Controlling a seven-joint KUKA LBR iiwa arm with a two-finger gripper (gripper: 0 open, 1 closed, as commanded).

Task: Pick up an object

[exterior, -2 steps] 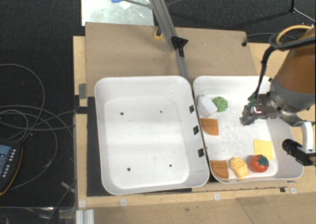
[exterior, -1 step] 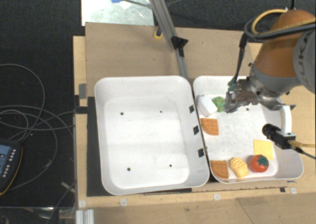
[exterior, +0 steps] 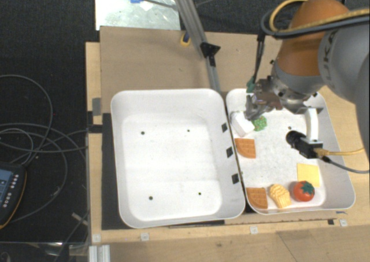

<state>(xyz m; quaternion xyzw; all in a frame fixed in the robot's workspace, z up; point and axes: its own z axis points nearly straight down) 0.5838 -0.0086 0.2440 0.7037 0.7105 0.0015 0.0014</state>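
Observation:
My gripper (exterior: 253, 109) hangs low over the far left corner of the right bin (exterior: 341, 188). Directly below and beside it lie a white block (exterior: 241, 123) and a small green toy (exterior: 260, 122). Whether the gripper touches either of them I cannot tell. Further forward in the same bin are an orange waffle piece (exterior: 246, 148), a second orange piece (exterior: 257, 198), a yellow ridged toy (exterior: 280, 195), a red tomato (exterior: 304, 191) and a yellow square slice (exterior: 308, 173).
The left bin (exterior: 173, 157) sits beside the right one, with black clips (exterior: 229, 152) along their shared edge. A slanted grey pole (exterior: 193, 18) crosses the bench at the back. A black fitting with a yellow cable (exterior: 303, 144) hangs over the right bin.

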